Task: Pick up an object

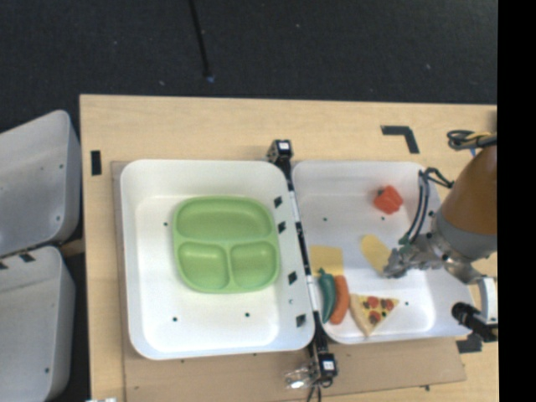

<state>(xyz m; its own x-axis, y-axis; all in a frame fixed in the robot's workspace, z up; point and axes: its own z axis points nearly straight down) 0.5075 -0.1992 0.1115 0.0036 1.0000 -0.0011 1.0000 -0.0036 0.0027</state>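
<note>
Robotics lab, plywood bench [251, 124] with two white bins [134, 224], toy food, cabled arm [469, 208], dark carpet

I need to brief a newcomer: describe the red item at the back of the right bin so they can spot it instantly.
Start at the right bin, the one the arm reaches into. Look toward its far edge, beyond the hand and the yellow piece. The small red chunky block sits alone there; unlike the pizza slice and the orange pepper near the front, it is plain solid red.

arm: reaching in from right | claw [395, 266]: lowered, pointing left
</note>
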